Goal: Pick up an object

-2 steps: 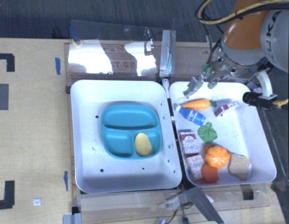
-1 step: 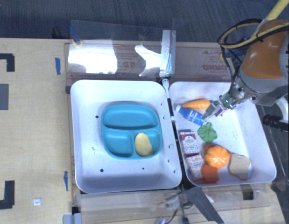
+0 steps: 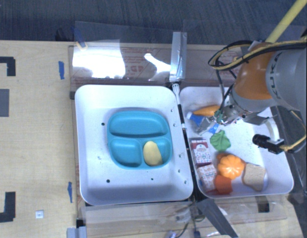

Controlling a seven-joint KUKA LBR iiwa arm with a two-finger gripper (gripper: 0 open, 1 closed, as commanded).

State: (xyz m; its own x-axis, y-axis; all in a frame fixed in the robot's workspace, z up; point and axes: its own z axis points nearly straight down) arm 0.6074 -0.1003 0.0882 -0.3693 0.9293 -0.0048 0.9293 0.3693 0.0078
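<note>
Currently, the arm (image 3: 272, 78) is bent down over the right bin (image 3: 282, 175); whether the tool (image 3: 223, 116) is closed cannot be told.

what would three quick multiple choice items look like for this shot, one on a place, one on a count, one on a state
1. Where does the yellow potato lie?
A. in the blue tray's lower right compartment
B. in the right bin
C. on the bench

2. How many compartments does the blue tray have?
A. two
B. three
C. five

3. Where is the pincer?
A. over the left bin
B. low in the right bin, near the carrot
C. over the bench

Answers: 1 A, it sits inside that compartment. 2 B, one long upper, two lower. 3 B, its tip is among the right bin's items.
</note>
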